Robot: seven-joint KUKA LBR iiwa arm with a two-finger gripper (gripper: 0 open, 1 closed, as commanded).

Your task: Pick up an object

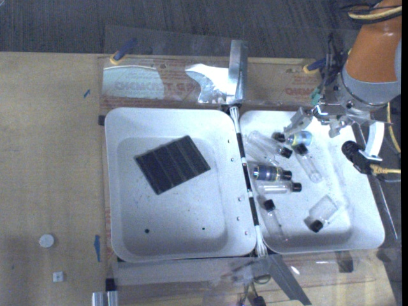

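the gripper (pixel 305 127) hangs over the right bin (pixel 363 231), just above a bottle with a blue band (pixel 299 139); i cannot tell its state. better to come straight down on that one bottle, clear of its neighbours.

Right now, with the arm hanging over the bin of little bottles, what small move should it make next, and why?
Probably a short straight descent. The pincer sits above the bottle with the blue band at the back of the right bin, with nothing seen between its fingers. The other clear vials lie nearer the front, so this bottle looks closest.
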